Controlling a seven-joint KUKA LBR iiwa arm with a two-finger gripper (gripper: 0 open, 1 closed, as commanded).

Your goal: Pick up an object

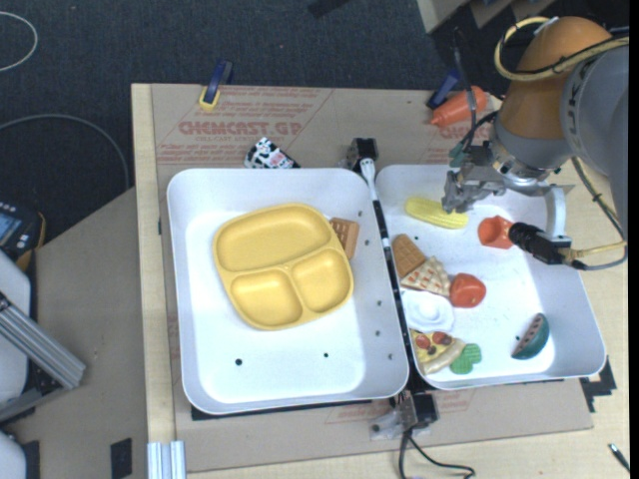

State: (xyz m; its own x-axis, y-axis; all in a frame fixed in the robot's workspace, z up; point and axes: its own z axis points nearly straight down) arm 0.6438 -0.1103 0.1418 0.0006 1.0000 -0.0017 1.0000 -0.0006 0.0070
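Two white bins fill the frame's middle: the left bin (190,267) holds a yellow divided plate (283,264), the right bin (569,307) a scatter of toy food, likely laid loose for grasping. At upper right the gripper (457,200) hangs low over the right end of a yellow corn cob (436,213), seemingly lined up for a pick. Whether it grips anything cannot be told.
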